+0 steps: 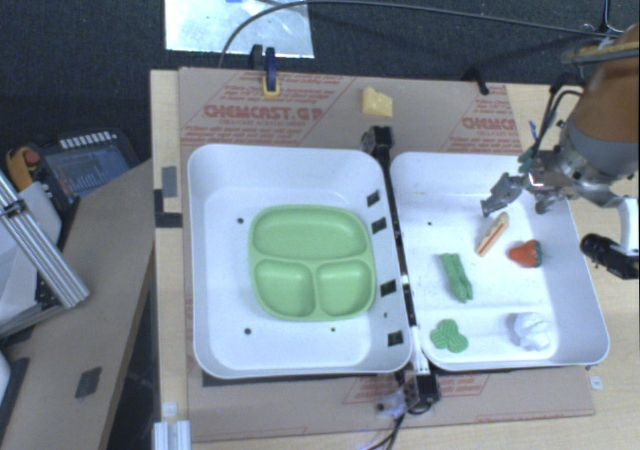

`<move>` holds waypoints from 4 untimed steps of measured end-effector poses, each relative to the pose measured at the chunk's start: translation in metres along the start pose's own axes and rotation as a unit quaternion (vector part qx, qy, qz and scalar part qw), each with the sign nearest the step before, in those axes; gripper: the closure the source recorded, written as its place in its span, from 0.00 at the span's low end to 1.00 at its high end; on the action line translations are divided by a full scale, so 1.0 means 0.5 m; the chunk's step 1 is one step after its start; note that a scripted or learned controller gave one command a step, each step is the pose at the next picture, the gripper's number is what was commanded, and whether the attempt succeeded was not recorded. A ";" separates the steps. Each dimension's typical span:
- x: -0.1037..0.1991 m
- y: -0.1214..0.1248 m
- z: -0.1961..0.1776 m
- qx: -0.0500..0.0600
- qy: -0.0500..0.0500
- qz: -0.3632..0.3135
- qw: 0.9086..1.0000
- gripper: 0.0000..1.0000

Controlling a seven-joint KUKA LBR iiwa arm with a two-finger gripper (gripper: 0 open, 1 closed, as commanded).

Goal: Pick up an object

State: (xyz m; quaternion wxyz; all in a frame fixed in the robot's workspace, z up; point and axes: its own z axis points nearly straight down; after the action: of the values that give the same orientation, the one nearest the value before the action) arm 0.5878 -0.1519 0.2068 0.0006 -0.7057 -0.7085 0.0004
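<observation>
Claw [515, 193] hangs over the right bin [575, 238] in the camera view, its fingers spread and holding nothing. Just below it lies a small hot dog toy [491, 235], slanted, beside a red strawberry toy [525, 254]. It looks light, stiff and smooth; gripping across its narrow middle seems safest against slipping.

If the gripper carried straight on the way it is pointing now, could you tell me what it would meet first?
Probably the hot dog, lying just below-left of the gripper in the right bin. Depth is unclear, so it might meet the bin floor beside it instead.
</observation>
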 end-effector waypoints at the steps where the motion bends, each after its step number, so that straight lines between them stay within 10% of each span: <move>1: -0.004 0.005 0.124 0.000 0.000 0.001 1.000 0.00; 2: 0.011 0.009 0.242 0.000 0.000 0.000 1.000 0.00; 3: 0.010 0.012 0.214 -0.003 -0.001 0.000 1.000 1.00; 4: -0.004 0.014 0.122 -0.004 -0.001 0.002 1.000 1.00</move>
State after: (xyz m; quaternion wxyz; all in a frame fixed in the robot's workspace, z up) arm 0.5948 -0.1540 0.1456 -0.0027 -0.7072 -0.7070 -0.0015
